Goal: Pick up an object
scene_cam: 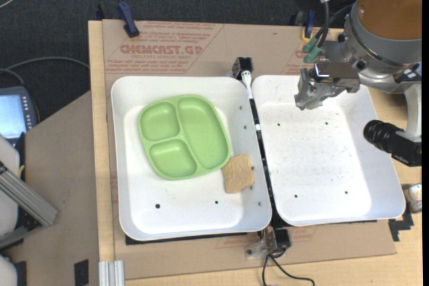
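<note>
Claw (310, 98) sits over the back-left corner of the right bin (335, 201), well apart from anything graspable; can't tell how the claw is set from this angle, and nothing shows between its tips. Both candidates are in the left bin (127, 211): green divided plate (184, 137) lying flat near the middle, three compartments facing up, smooth moulded plastic with a low rim — my guess is only the rim gives a pinch point; tan sponge-like block (237, 173) touches the plate's lower-right edge, close to the wall between the bins; small, roughly square, rough-textured, likely the easier pick. Bins butt together on the table (167, 43), so the arm must cross that wall to reach either — pick not yet begun.
</note>
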`<state>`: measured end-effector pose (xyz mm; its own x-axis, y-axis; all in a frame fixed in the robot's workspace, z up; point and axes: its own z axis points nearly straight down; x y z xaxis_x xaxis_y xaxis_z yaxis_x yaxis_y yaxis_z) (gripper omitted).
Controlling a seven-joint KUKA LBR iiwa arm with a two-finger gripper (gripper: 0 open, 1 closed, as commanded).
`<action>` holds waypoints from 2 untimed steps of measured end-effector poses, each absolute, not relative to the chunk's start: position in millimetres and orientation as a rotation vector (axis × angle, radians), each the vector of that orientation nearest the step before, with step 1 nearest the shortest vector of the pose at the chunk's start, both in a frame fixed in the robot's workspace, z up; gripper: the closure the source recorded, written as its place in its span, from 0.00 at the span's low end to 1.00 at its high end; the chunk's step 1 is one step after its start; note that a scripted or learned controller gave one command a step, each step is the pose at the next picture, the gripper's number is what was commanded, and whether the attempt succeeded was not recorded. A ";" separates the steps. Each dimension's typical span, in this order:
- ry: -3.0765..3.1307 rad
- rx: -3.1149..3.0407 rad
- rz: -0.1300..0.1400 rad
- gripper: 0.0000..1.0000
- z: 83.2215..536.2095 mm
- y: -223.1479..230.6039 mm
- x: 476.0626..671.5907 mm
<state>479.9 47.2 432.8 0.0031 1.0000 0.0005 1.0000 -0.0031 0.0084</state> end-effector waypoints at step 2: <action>2.208 2.220 0.020 1.00 475.7 52.9 480.2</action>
<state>480.2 52.9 475.7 0.0053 1.0000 0.0017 0.9998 -0.0053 0.0166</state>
